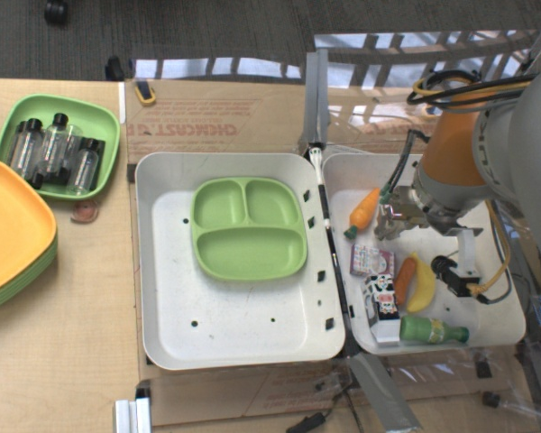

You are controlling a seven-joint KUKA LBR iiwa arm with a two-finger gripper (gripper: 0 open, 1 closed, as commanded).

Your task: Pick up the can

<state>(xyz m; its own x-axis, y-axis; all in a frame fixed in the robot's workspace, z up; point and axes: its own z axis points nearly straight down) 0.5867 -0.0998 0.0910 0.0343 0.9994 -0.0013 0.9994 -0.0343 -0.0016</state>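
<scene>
Nearest me, along the front wall of the right bin (344, 186), a green bottle (430, 333) lies on its side. Just behind it is the small black-and-white patterned container (382, 294), which I take to be the can, though it is too small for me to be sure. It sits crowded: the bottle is at its near end, an orange-red piece (405, 280) and a banana (424, 287) are just beside it on one flank, and a pink packet (371, 260) is touching or nearly touching its far end. Farther back the end effector (389, 221) hangs over the bin floor between the packet and a carrot (365, 207), apart from the can and carrying nothing that I can see. I cannot tell whether it is spread or pressed together.

My worry is the clutter. If I come down from here, I would land on the packet or the carrot instead of the can. Even centred over the can, I could catch the banana or packet and close on two things at once, or push the can against the bottle so that it rolls. The cables by the wrist could also drag through the toys. Beyond, the left bin (243, 323) with its green divided plate (249, 227) is out of harm's way.
</scene>
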